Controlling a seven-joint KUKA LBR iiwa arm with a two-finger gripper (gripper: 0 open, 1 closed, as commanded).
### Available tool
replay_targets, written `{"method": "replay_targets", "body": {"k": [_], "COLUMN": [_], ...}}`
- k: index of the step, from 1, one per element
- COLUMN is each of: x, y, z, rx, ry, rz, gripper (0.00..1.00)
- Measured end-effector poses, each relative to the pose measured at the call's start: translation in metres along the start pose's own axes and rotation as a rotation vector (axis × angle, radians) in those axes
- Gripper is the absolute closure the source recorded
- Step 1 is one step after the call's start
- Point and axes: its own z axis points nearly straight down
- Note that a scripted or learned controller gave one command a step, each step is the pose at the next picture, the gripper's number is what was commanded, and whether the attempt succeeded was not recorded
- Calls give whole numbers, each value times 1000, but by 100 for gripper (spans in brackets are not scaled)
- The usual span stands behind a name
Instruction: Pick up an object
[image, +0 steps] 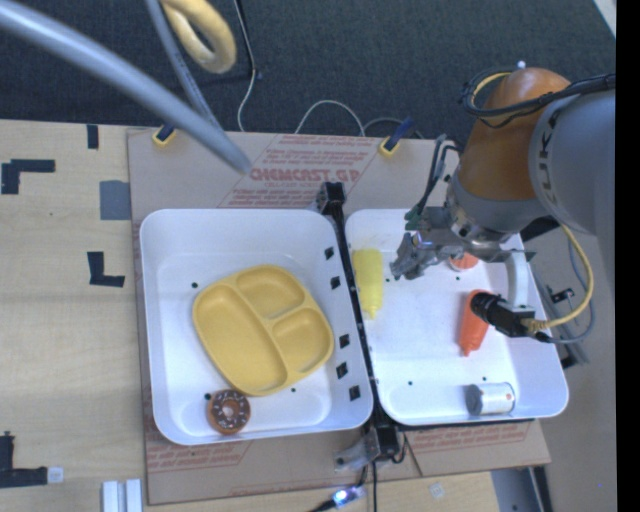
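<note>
My gripper (412, 256) hangs over the right bin (430, 400), near its upper middle, with the grey arm and orange band above it. A yellow corn-like piece (368, 280) lies just left of the gripper along the bin's left wall. An orange carrot (472, 328) lies to the lower right, and a small red-and-white thing (463, 262) peeks from under the wrist. A grey cylinder (489, 398) rests near the bin's front edge. Nothing shows between the dark fingers.
The left bin (160, 300) holds a yellow divided plate (264, 326) and a chocolate donut (228, 411) at its front. A black divider (345, 300) runs between the bins. Cables and a yellow hose loop along the arm on the right.
</note>
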Motion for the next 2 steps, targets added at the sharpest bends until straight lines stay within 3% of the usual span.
{"method": "replay_targets", "body": {"k": [2], "x": [122], "y": [3], "z": [1], "rx": [1], "ry": [0], "rz": [-1], "gripper": [100]}}
